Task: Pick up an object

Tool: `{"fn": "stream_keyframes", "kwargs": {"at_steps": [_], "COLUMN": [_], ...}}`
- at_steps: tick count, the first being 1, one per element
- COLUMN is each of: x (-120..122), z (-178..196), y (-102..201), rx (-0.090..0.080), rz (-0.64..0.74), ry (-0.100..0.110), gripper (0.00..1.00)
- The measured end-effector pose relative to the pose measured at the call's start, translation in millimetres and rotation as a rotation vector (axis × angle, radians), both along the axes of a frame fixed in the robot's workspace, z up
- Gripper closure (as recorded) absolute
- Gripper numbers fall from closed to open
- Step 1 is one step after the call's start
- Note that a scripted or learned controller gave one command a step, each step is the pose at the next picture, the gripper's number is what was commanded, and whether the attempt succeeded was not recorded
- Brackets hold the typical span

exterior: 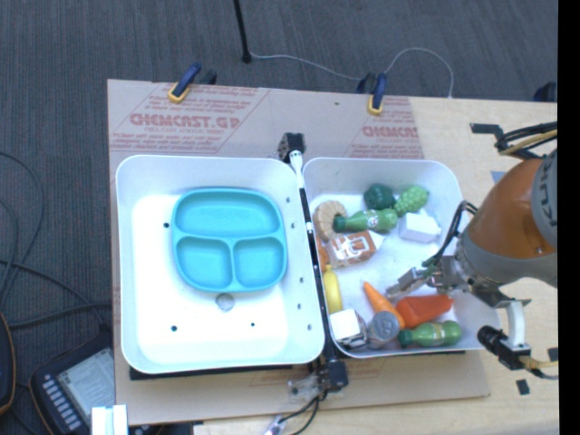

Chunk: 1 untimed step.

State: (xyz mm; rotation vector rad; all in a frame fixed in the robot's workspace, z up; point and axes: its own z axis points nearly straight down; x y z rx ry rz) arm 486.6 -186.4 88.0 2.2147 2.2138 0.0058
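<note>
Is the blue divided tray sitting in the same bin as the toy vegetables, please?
No, the blue tray lies in the left bin, while the toy vegetables are piled in the right bin.

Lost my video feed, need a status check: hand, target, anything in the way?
Hand low over right bin, grip state unclear. Orange toy and carrot right beside it, nothing lifted. Toys crowd close; blue tray in left bin.

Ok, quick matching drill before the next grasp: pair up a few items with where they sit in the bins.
Things:
1. blue divided tray
2. white block
3. orange carrot
4. gripper

Places:
A. over the right bin's middle, near the carrot
B. left bin
C. right bin, far right side
D. right bin, near front

Pairs: 1-B, 2-C, 3-D, 4-A
</note>
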Motion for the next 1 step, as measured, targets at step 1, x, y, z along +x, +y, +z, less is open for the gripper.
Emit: {"fn": "stream_keyframes", "kwargs": {"at_steps": [1], "x": [0.9], "z": [10.5], "y": [-0.1], "rx": [0.0], "rz": [0.0], "ry": [-0.001], "gripper": [1.0]}}
